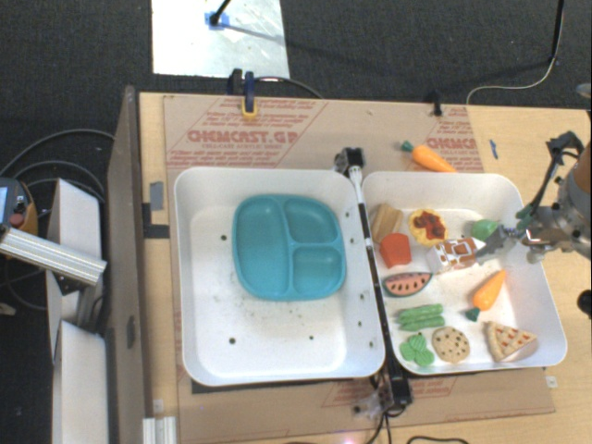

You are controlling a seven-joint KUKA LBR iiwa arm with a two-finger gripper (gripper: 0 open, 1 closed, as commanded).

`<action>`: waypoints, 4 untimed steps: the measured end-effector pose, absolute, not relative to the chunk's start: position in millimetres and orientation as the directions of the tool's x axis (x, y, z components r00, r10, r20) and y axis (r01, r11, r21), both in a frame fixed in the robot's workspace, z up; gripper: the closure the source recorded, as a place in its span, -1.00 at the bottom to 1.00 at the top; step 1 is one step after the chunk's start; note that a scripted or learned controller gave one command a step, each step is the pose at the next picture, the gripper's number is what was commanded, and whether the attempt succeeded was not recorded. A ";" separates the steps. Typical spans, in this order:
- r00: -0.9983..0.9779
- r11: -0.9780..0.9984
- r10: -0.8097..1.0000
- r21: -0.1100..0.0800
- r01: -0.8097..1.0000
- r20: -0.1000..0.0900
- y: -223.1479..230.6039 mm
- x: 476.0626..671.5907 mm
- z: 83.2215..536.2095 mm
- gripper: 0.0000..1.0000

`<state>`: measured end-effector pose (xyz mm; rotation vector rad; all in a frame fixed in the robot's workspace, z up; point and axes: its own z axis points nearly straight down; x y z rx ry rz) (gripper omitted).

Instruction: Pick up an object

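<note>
The robot arm (575, 213) enters at the right edge of the picture, and little of it is visible. Its body is grey metal, with a small part of orange colour near the top at the edge. A thin dark frame or cable loop stands above it. The gripper (499, 240) is a slim piece of grey and silver metal with darker parts, and some small green details are on it near the wrist.
</note>
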<state>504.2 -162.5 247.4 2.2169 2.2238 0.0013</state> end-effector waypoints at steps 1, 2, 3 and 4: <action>0.002 -0.002 1.000 -0.011 1.000 0.003 -190.3 491.8 104.0 -1.00; -0.002 0.002 1.000 0.004 1.000 -0.001 -189.5 496.7 122.5 1.00; -0.013 0.013 1.000 0.011 1.000 0.001 -113.2 520.6 200.7 1.00; 0.003 -0.003 1.000 0.007 1.000 -0.006 -212.1 578.1 193.2 1.00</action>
